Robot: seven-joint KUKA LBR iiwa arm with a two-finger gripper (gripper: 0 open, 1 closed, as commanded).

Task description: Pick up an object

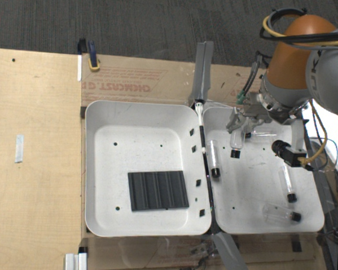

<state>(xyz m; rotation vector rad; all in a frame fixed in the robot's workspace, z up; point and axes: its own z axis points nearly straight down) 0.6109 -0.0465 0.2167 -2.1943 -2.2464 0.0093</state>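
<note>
My gripper (237,128) hangs over the back left part of the right bin (249,220), below the orange wrist band. A clear tube with a black cap (235,145) sits between its fingers, cap end lowest, just above the bin floor. A second capped tube (213,160) lies along the right bin's left wall. Two more rest at the right, one (287,184) slanted and one (280,214) near the front corner.
The left bin (101,128) holds a black ribbed plate (157,191) on its floor. A grey divider post (203,71) stands between the bins at the back. Cables (312,150) loop beside the arm over the right bin's right edge.
</note>
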